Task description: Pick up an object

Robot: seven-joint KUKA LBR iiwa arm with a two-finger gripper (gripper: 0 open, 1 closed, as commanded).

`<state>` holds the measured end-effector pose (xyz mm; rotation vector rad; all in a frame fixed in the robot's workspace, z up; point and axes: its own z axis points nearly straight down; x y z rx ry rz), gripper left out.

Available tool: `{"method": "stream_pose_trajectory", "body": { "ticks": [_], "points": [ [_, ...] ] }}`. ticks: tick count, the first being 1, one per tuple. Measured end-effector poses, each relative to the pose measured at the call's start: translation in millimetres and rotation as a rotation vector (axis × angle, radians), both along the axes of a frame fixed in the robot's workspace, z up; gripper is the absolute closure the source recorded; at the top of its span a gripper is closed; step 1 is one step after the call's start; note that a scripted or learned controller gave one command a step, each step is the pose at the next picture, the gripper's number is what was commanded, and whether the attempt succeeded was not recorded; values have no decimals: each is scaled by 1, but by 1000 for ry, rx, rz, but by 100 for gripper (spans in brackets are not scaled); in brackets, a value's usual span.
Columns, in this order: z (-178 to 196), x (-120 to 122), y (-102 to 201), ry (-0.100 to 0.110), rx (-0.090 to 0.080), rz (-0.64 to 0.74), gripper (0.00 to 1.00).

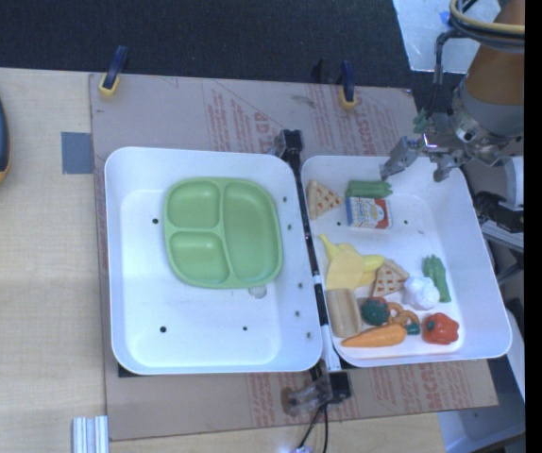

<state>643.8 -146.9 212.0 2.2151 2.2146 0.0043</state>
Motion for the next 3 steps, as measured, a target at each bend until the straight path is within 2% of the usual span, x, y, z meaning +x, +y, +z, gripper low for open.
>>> {"method": "stream_pose_trajectory", "body": {
  "ticks": [1,2,3],
  "points": [
    [-126,-94,24,25,9,3,0],
    [-119,-4,32,6,4,6,0],
    [-121,-125,42,23,8,2,0]
  ]
}}
